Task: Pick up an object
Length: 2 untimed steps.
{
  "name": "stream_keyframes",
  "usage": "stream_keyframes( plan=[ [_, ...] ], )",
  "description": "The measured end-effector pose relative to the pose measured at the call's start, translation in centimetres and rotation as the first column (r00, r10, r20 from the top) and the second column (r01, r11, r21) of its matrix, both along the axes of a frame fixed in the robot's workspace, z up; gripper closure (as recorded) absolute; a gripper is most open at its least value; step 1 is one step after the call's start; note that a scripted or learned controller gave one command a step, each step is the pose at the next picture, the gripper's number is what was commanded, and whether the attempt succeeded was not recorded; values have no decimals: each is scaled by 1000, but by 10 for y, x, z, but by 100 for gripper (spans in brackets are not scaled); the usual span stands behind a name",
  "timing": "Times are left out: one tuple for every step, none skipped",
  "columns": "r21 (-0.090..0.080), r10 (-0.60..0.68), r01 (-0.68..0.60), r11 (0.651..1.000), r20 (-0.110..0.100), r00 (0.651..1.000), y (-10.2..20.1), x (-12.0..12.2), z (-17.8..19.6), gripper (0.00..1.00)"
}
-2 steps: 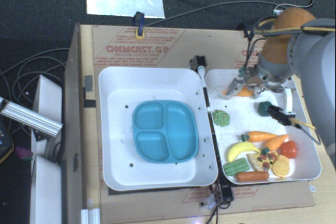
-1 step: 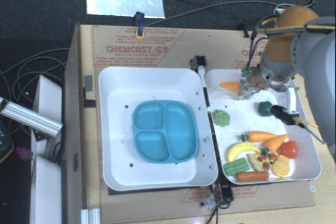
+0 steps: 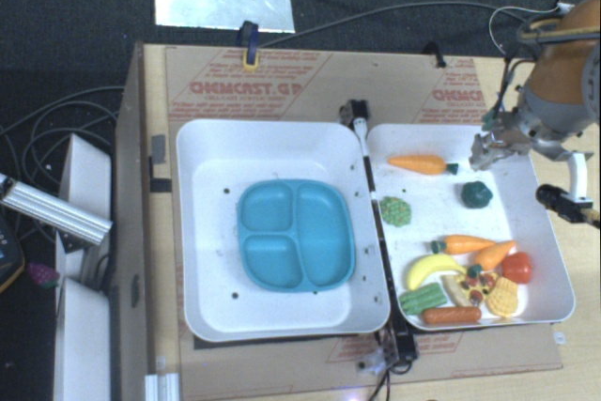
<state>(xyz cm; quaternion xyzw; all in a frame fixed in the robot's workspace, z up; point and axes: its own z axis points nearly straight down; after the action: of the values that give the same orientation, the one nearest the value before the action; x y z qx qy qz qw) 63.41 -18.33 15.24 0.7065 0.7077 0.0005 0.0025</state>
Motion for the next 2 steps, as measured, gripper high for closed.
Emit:
stream_keyframes(
  plan=[
    [1, 1, -1, 1000, -1, 1000, 1, 0, -1, 0],
    [2, -1, 1, 1000, -5, 1000, -15, -4, -69, 0]
  ],
)
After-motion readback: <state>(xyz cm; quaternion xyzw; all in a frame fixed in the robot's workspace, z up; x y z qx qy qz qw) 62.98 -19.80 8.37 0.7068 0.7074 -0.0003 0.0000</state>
